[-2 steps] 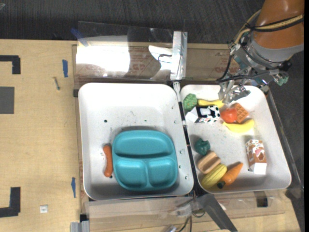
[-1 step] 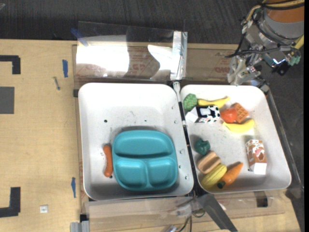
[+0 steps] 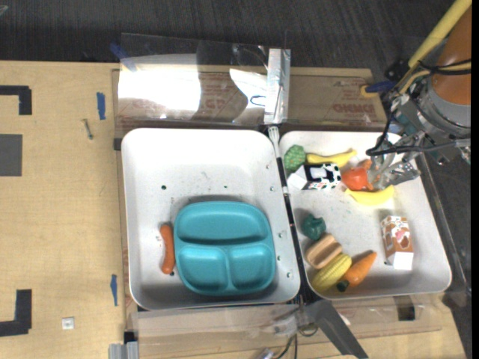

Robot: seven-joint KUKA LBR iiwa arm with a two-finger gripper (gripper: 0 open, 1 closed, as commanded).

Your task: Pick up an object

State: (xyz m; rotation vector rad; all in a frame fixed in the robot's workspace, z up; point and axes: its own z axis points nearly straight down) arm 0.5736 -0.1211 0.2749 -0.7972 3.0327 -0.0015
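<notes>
robot lab: taped bench [image 3: 60,200], bins [image 3: 142,155].

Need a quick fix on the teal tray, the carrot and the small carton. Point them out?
teal tray [image 3: 223,245]: camera view, on its middle ridge.
carrot [image 3: 360,268]: camera view, mid-body, right bin.
small carton [image 3: 397,239]: camera view, on its front face.

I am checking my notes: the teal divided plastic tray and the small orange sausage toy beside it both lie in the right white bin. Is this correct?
Not quite. The camera view shows the teal divided plastic tray and the small orange sausage toy beside it in the left white bin, not the right one.
</notes>
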